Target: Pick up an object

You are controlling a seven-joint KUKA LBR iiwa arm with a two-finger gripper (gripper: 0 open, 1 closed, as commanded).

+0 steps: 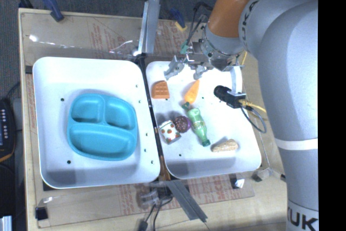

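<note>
Reaching in from the right of the frame, my grey arm with its orange band puts my two-finger gripper point(185, 65) over the upper edge of the right shallow white bin point(246, 157). My fingers are spread apart, nothing between them. Just below them, in the upper middle of that bin, lies an orange carrot-shaped piece point(191, 92), and left of it a small orange-brown toast-like block point(160, 90). Lower down sit a green plastic bottle point(198, 125), a dark round lump point(181, 124) touching it, a white cube with red spots point(169, 131), and a tan bread-shaped piece point(224, 145). In the left white bin point(48, 70) rests a blue divided plastic tray point(102, 126).
</note>
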